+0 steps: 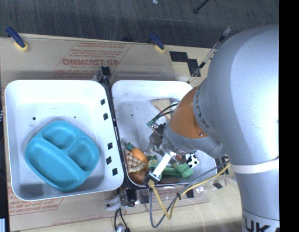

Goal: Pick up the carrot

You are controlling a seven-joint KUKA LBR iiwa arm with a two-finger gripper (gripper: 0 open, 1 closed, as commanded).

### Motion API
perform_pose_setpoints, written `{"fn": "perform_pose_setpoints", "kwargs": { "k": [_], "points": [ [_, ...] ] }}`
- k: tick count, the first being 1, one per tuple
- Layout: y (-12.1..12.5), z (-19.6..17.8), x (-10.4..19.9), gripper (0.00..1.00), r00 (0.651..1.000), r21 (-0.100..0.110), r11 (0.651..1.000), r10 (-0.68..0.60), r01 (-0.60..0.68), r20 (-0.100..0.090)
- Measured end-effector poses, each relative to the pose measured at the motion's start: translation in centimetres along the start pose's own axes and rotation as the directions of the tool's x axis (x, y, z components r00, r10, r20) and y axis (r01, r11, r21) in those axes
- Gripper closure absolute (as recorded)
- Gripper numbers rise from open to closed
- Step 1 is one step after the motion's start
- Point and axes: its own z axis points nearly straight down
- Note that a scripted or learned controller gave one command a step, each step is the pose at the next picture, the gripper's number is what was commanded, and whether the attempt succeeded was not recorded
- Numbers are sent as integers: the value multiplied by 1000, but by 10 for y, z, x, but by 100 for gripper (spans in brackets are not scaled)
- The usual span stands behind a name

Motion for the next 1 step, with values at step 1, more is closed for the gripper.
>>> {"fn": "perform_pose_setpoints", "kwargs": {
  "k": [1],
  "points": [
    [-1, 2, 0, 0, 1000, 4, 1000, 0, 0, 1]
  ]
}}
